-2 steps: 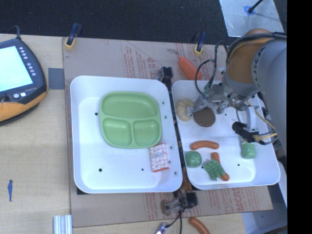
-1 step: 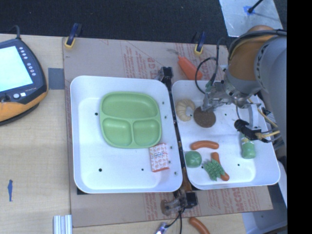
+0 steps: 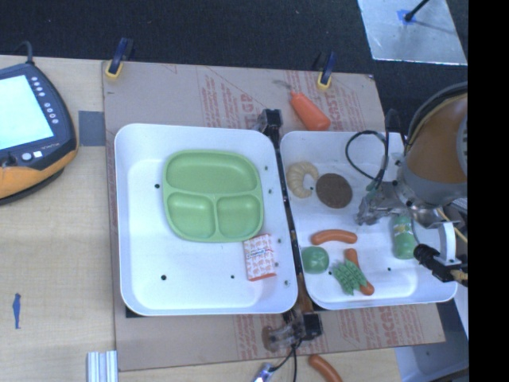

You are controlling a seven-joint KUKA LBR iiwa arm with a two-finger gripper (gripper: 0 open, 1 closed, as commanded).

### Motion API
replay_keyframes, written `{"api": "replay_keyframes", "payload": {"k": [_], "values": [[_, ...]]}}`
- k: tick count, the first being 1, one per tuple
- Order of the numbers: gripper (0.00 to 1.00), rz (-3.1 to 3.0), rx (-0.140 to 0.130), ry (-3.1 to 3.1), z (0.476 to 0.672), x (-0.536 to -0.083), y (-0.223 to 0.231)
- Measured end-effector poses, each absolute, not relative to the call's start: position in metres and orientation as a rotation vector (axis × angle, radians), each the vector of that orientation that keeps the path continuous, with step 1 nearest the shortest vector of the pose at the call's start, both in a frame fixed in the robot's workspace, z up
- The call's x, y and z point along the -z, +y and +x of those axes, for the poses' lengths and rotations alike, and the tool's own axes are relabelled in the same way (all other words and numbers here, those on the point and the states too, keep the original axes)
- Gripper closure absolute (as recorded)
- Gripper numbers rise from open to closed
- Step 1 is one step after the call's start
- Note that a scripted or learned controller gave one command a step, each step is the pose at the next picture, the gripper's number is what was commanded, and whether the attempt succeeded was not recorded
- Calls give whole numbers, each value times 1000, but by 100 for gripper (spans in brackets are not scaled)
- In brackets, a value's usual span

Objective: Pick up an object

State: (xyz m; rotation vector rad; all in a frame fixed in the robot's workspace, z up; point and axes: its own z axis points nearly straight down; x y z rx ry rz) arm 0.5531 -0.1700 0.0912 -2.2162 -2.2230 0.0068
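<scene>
The right bin [image 3: 374,297] holds most of the loose pieces. A pale ring-shaped donut [image 3: 302,178] lies near its upper left corner, with a flat brown round cookie [image 3: 333,190] just beside it to the right. Below them an orange-red sausage [image 3: 334,236] lies lengthwise. A round green ball-like piece [image 3: 315,259] sits against the bin's left wall. Next to it a carrot [image 3: 352,272] with a leafy green top lies slanted. A green bottle [image 3: 403,239] lies at the right. In the left bin [image 3: 143,285], a green divided plate [image 3: 213,195] lies flat, and a small red-and-white packet [image 3: 259,258] lies just below its lower right corner.
</scene>
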Motion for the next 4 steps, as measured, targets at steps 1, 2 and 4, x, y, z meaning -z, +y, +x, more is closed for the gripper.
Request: {"api": "replay_keyframes", "payload": {"k": [1,2,4], "values": [[100,-2219,-2,-2225,579,-179,-212],[0,-2217,-3,-2224,579,-178,-212],[0,-2213,-6,-2224,526,-95,-117]]}}
